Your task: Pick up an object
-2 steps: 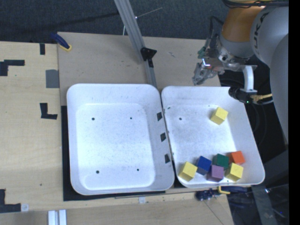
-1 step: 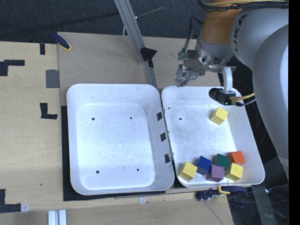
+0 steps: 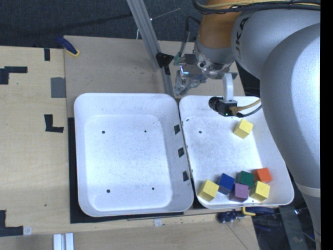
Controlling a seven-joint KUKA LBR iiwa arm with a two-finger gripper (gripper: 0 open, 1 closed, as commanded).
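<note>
Two white bins touching side by side, mid-frame: left bin (image 3: 125,155), right bin (image 3: 218,150). Black mat (image 3: 72,171) beneath. Wooden tabletop (image 3: 31,160); black tape marks (image 3: 50,124) at left. Grey metal strut (image 3: 145,22) slants from top centre. Blue-yellow clamp (image 3: 68,47) upper left.

The arm (image 3: 291,82) is cased in smooth, rounded light-grey shells with a soft sheen. Above the wrist sits a glossy orange band (image 3: 221,20). Dark letters (image 3: 241,35) are printed on the grey casing to the right of it, only partly readable. Thin black cables (image 3: 244,3) loop across the top of the band. The claw (image 3: 186,78) is small, of silvery metal with dark fittings.
</note>
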